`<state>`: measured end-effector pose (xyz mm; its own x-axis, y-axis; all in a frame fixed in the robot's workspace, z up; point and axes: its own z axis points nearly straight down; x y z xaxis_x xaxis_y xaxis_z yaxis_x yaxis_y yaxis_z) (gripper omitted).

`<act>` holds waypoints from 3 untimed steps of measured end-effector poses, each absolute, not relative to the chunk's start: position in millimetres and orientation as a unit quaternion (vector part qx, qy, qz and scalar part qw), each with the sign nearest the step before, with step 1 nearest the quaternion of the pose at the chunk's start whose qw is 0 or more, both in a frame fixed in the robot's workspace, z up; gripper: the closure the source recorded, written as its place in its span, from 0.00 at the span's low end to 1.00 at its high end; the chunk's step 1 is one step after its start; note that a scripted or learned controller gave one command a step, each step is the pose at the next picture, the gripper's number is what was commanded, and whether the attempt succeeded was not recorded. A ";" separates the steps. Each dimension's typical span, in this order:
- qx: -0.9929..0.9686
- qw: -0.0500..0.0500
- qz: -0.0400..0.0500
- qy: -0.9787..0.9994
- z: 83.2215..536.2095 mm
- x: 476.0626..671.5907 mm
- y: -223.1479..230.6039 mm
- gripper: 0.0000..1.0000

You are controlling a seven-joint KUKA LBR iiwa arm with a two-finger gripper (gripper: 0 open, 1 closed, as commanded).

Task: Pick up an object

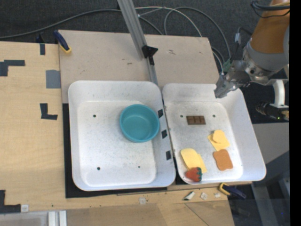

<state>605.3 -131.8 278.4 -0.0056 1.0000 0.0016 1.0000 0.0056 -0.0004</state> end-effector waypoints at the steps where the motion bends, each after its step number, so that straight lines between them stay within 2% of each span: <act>1: -0.705 0.001 0.000 -0.709 279.4 592.1 -75.2 1.00; 3: -0.705 0.002 0.001 -0.709 256.1 568.9 35.4 1.00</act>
